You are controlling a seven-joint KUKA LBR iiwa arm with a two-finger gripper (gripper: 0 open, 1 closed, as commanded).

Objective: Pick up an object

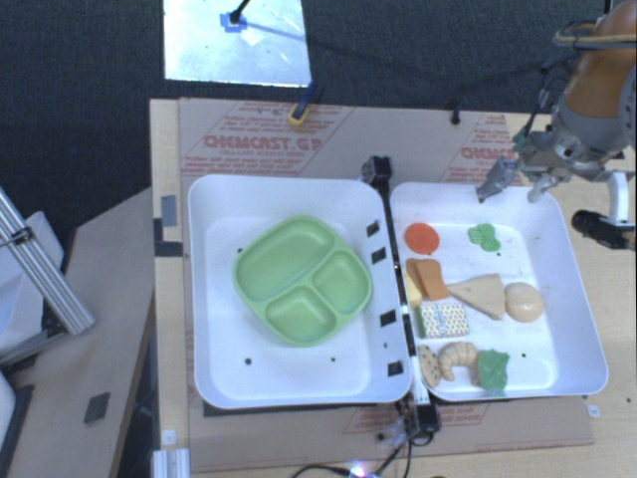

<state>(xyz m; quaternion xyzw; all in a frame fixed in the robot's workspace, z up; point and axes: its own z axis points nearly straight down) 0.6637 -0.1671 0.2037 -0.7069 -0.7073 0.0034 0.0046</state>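
The right bin (557, 257) holds several toy foods: a red-orange disc (421, 237), a small green piece (484, 235), an orange block (430, 278), a tan wedge (481, 294), a pale round bun (524, 302), a dotted white block (444, 318), a croissant (457, 357), a cookie (429, 365) and a green leafy piece (493, 368). My gripper (515, 184) hangs open above the bin's far rim, with nothing between its fingers. It is up and to the right of the small green piece.
The left bin (219, 207) carries a green three-compartment plate (303, 279). A black divider (390, 267) with clips runs between the bins. The arm's orange band (600, 78) is at the upper right. A shiny metal sheet (236, 26) lies beyond the bench.
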